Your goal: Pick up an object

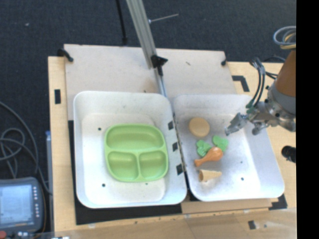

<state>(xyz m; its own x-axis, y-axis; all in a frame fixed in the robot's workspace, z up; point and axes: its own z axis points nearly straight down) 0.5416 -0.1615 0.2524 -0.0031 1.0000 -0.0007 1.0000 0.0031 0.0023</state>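
Gripper (233,127) hangs over the right bin (259,183), finger state unclear, near a green leaf toy (220,143)

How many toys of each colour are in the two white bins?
Green: 3, namely the green plastic divided tray and two small green leaf-shaped pieces
Tan: 2, namely the round tan bun and the tan cone
Orange: 1, the orange drumstick
Total: 6

The arm (285,78) comes in from the right edge, its orange band uppermost and the grey wrist (273,111) below it. The hand (234,127) stretches leftward and slightly down from the wrist, tilted and held off the surface. Nothing shows at its tip.
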